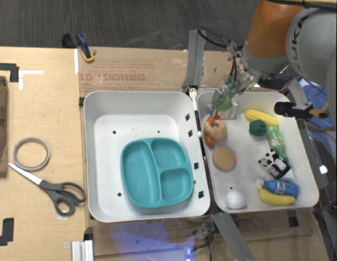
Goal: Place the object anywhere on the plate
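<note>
Early stage: gripper (225,94) hangs over right bin's (304,145) far-left corner, jaw state impossible to tell from here, no object lifted, toys lying in that bin, teal plate (156,172) in left bin bare.

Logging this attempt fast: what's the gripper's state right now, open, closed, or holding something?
Gripper: cannot be told. It sits low over the far corner of the right bin, above a small pale object.

Plate (156,172) in L bin (98,113); scissors (49,188) further L.
</note>
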